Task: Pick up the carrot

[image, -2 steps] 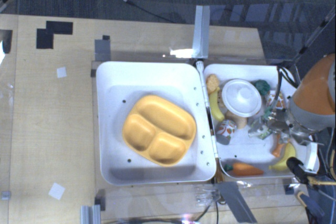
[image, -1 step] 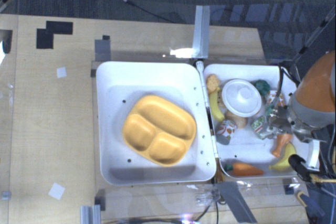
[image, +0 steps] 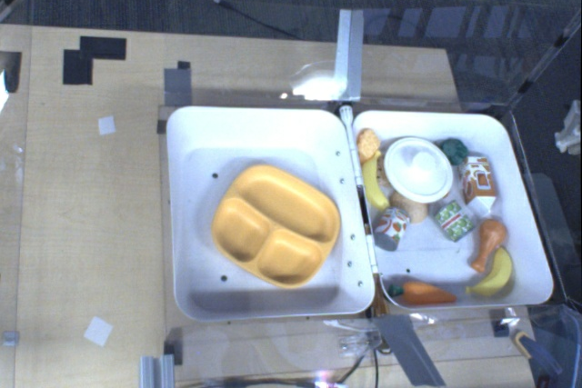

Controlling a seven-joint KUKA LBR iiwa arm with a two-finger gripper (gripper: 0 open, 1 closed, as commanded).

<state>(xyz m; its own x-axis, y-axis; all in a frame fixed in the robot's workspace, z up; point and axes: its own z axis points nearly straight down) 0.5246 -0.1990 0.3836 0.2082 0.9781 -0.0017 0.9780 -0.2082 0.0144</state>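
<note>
Pincer state cannot be determined. Entering from the right, it would find the carrot (image: pixel 426 293) in the right bin (image: pixel 509 127), near-left corner, long axis left-right, green end leftward.

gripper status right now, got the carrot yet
Not holding the carrot: it lies at the near edge of the right bin, nothing gripping it.

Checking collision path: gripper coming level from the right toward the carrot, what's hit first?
Probably the banana, lying between the bin wall and the carrot; height is unclear, so it might pass over.
</note>
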